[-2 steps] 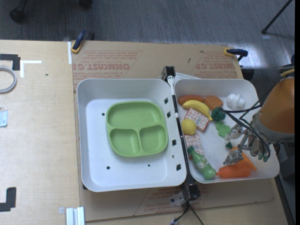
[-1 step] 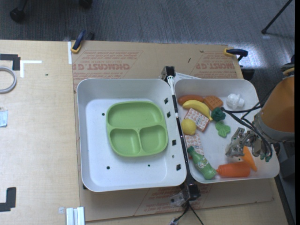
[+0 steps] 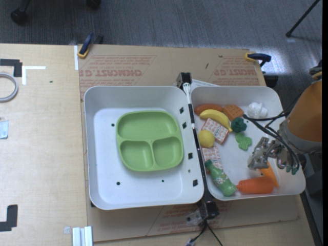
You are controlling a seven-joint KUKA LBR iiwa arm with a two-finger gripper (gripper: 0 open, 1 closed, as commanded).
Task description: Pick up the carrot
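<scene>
In the right white bin (image 3: 271,99), the metal two-finger gripper (image 3: 261,158) hangs just above the orange plastic carrot (image 3: 255,186); its finger state I cannot tell. Brown cardboard (image 3: 123,65) beneath bears red mirrored lettering, illegible. Grey carpet (image 3: 179,9) lies beyond.

An orange band (image 3: 310,114) tops the grey wrist; black cables (image 3: 264,118) loop over the metallic gripper (image 3: 261,157).

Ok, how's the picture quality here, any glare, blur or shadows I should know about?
In the camera view, light is even and soft; the white bins look bright without washing out. The gripper is small and slightly soft, its outline hard to read. The carrot beside it is sharp enough. Shadows are faint.
</scene>
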